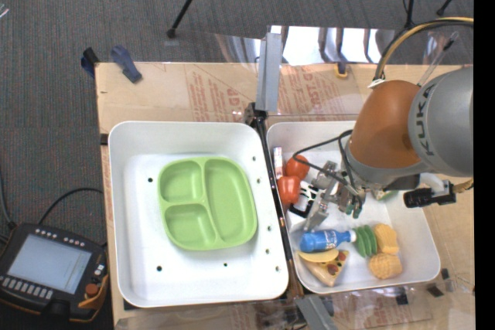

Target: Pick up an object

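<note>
Arm (410,127) bends down; tool (329,201) seemingly just above blue bottle (325,240)

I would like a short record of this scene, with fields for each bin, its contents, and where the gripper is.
left bin: holds a green divided plate, lying flat
right bin: holds a blue bottle lying on its side, a pizza slice toy, a waffle toy, red toys
arm: reaches over the right bin
gripper: low above the bin, just above the blue bottle
grasp: no object seen in the jaws
</note>
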Available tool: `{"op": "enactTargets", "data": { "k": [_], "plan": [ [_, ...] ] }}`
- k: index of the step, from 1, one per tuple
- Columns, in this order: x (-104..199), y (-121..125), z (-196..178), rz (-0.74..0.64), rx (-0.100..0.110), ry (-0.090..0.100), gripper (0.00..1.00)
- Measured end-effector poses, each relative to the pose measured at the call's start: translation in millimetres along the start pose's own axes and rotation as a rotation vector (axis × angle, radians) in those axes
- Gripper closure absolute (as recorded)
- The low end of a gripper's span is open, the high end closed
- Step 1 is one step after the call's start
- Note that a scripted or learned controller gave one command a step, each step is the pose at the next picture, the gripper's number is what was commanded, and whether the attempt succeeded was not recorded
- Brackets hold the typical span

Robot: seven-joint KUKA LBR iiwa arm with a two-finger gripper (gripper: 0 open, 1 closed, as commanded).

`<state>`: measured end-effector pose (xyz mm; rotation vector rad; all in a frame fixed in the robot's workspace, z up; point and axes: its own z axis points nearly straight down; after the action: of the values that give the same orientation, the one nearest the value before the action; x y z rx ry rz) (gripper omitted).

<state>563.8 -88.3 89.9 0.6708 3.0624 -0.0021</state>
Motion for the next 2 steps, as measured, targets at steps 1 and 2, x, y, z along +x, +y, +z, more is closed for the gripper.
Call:
{"op": "enactTargets", "data": {
  "k": [1,2],
  "plan": [
    [-63.1,22.6,4.0,-0.043,0.007,0.010,0.00],
    [-70.4,-47.2,2.0,-0.096,0.000,0.005,0.00]
  ]
}}
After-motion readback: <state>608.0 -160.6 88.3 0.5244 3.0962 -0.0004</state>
